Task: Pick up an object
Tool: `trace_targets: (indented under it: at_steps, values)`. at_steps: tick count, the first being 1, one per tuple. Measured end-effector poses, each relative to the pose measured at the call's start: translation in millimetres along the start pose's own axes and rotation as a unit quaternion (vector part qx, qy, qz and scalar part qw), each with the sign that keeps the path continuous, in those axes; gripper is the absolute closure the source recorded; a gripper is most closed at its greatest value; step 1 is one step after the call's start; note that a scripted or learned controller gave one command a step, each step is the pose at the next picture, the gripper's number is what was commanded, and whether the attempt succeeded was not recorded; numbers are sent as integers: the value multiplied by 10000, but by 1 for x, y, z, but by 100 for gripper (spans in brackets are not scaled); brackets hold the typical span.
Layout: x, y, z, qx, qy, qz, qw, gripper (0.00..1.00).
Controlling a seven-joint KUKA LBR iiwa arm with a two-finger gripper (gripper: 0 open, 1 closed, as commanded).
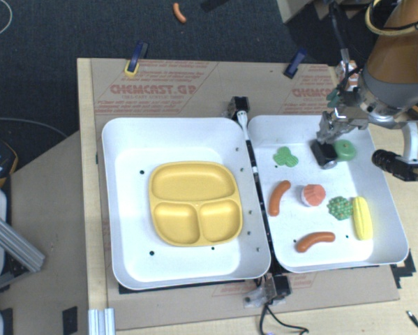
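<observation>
arm upper right, jaws' state cannot tell | gripper low over right bin, just beside green disc at upper right of frame | disc likely light, stiff, smooth toy; pinch across its rim

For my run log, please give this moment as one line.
gripper: low in right white bin | beside round green toy piece | grasp: unconfirmed
</observation>
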State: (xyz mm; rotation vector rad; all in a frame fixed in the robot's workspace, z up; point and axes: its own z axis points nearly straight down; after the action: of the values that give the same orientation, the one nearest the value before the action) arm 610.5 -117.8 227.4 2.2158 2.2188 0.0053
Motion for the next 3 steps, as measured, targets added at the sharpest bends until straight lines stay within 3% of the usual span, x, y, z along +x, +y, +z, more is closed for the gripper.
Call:
trace_targets:
  at_steps: [1,2,3]
  values:
    - [57,-15,-3,43,26,-24,10000,100]
    - [39,-10,11,48,8,14,10000,100]
    - [42,-13,11,44,10,7,10000,100]
